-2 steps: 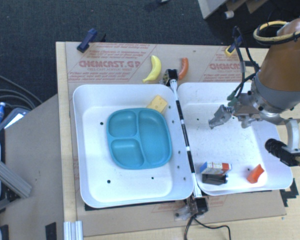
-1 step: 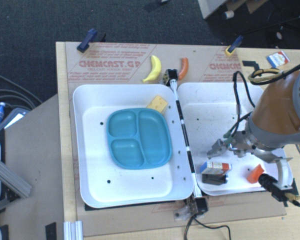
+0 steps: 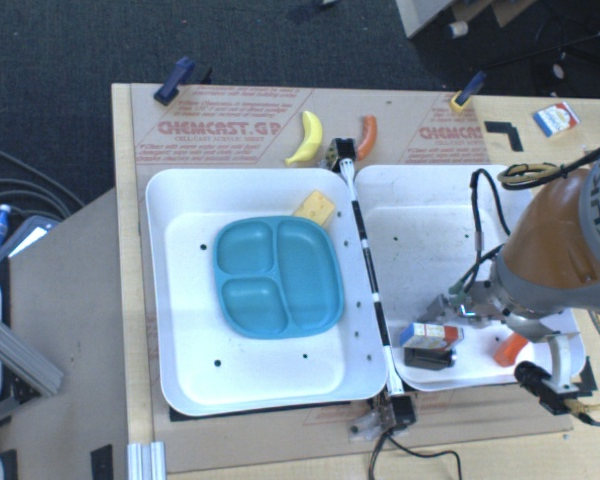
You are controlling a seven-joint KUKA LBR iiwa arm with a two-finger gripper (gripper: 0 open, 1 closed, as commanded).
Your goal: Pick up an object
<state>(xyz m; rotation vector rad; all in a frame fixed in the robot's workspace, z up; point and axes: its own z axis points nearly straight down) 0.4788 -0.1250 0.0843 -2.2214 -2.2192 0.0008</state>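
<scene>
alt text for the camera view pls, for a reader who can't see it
Overhead view of a grey KUKA arm reaching from the right into the right bin, its gripper low over a small boxy item and a dark block, beside an orange piece. The left bin holds a blue divided plate and a tan block. A banana lies on the bench behind the bins.

A broad orange band is seen wrapping the arm, its surface smooth and glossy, and a grey rounded segment is joined below it toward seven o'clock. A thin black cable is looped off the orange band toward ten o'clock, and a second loop of cable is laid above the band at twelve o'clock. At the wrist end, toward eight o'clock, a small cluster of metal fittings with fine wires is mounted.
</scene>
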